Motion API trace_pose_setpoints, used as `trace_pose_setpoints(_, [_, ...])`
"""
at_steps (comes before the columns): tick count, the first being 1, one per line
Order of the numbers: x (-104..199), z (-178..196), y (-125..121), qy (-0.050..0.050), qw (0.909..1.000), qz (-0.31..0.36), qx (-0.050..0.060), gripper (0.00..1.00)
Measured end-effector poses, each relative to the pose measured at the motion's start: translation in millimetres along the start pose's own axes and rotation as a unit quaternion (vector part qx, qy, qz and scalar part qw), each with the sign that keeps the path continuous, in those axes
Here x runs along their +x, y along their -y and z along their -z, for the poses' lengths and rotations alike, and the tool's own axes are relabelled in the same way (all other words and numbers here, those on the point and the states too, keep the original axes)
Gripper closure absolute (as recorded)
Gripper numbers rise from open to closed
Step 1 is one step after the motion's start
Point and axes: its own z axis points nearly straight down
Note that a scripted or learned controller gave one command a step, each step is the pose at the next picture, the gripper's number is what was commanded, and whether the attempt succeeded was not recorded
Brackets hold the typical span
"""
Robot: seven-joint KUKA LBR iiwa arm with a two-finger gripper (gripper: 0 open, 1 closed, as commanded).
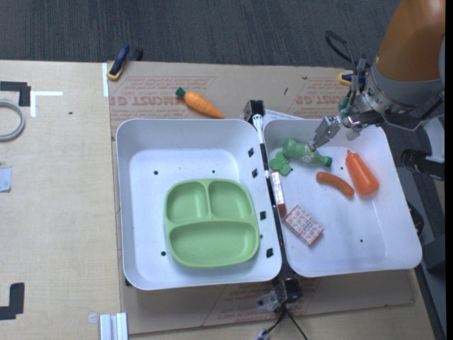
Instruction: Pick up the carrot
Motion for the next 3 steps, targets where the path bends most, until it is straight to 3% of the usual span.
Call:
trace_pose_setpoints(1, [18.8,-1.2,1.6,0.0,0.9895,0.145,-0.001,0.0])
trace_pose_setpoints(2, [-35.1,85.2,-27.4,0.001,0.9666,0.256,-0.002,0.0])
trace_pose_setpoints(3, [5.0,33.6,-10.1,0.0,0.9446,0.328,-0.001,0.0])
